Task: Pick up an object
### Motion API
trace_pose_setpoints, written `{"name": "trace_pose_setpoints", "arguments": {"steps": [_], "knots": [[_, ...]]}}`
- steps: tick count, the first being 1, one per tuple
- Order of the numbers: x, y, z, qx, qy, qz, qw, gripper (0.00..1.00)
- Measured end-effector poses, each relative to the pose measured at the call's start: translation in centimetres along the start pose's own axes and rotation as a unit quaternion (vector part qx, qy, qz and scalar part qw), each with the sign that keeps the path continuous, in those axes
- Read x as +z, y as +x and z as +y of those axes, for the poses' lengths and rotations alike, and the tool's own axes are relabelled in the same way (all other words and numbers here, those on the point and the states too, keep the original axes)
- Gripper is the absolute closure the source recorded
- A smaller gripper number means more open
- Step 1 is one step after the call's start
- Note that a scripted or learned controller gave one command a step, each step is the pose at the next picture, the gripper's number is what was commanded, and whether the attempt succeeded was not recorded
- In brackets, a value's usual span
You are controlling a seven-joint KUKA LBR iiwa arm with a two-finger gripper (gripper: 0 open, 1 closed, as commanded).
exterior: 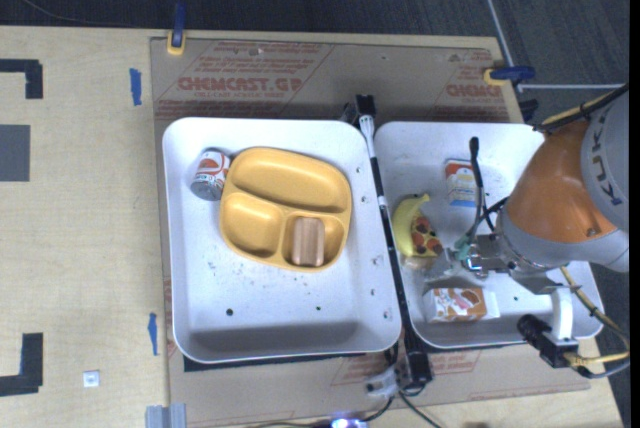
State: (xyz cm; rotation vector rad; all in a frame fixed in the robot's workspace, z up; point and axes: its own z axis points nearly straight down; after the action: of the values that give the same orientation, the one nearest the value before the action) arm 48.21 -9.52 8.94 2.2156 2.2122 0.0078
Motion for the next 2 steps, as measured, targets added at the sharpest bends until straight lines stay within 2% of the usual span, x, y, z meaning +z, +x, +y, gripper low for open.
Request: {"name": "trace_pose_setpoints", "arguments": {"steps": [1,2], "knots": [[-1.12,-0.5,0.26,0.002,-0.006,-0.007,1.0,1.0],[-1.1,-0.49,0.24,0.002,-0.006,-0.006,1.0,0.0]]}}
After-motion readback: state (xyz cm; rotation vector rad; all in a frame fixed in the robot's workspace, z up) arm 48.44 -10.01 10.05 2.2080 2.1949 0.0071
